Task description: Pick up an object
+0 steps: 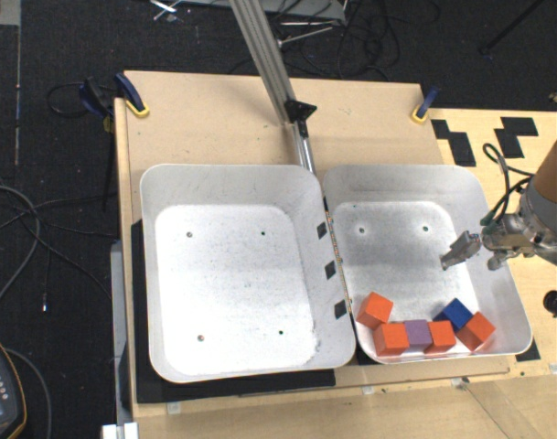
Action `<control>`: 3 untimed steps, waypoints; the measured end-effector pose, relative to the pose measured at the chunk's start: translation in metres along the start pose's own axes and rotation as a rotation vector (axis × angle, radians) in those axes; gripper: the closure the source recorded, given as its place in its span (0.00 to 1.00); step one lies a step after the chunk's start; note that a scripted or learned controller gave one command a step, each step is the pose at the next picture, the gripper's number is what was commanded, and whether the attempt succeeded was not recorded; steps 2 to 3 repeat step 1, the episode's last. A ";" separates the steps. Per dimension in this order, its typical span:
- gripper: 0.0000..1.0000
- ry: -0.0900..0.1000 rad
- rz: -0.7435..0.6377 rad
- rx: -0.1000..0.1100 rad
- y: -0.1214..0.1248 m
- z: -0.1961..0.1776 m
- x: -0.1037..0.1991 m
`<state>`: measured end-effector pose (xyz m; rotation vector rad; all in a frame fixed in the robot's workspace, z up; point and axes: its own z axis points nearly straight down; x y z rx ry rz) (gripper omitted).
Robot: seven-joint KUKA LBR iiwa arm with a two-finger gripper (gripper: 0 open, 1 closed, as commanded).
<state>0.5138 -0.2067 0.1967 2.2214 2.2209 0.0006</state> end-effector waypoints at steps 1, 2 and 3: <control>0.00 0.001 -0.006 0.003 0.070 0.094 0.023; 0.00 0.001 -0.006 0.003 0.070 0.094 0.023; 0.00 0.001 -0.006 0.003 0.070 0.094 0.023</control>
